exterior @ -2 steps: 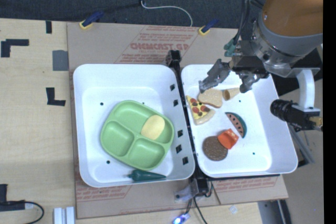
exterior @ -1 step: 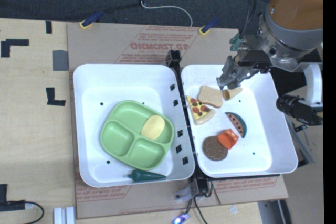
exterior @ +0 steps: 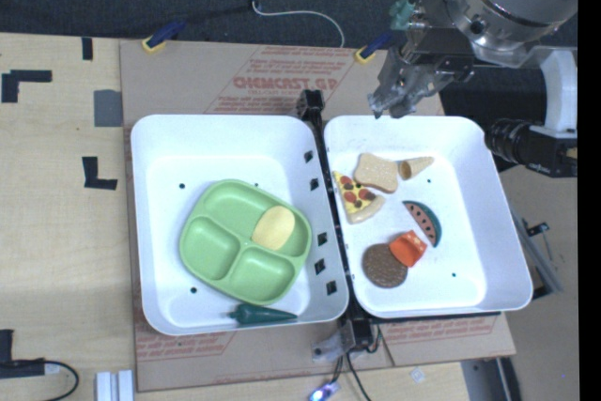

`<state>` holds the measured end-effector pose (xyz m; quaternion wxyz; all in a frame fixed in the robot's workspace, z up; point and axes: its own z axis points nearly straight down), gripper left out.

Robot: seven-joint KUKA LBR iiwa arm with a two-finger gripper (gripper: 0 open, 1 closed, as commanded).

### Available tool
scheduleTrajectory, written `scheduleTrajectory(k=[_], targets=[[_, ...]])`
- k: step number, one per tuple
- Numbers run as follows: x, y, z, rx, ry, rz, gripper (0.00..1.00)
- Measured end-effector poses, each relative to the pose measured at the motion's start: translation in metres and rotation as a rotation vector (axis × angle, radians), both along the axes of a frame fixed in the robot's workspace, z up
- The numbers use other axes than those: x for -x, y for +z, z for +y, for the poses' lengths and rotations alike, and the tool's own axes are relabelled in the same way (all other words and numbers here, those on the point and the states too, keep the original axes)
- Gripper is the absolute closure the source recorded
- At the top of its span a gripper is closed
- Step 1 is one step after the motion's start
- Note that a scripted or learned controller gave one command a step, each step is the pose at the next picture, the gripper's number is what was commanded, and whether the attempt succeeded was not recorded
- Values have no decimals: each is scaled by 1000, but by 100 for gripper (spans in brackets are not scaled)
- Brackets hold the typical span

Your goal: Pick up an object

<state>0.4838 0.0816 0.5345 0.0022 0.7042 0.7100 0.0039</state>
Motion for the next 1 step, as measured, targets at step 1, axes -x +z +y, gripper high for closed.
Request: scheduleTrajectory(k=[1], targets=[[2,-143,-42,6,-12,26,100]])
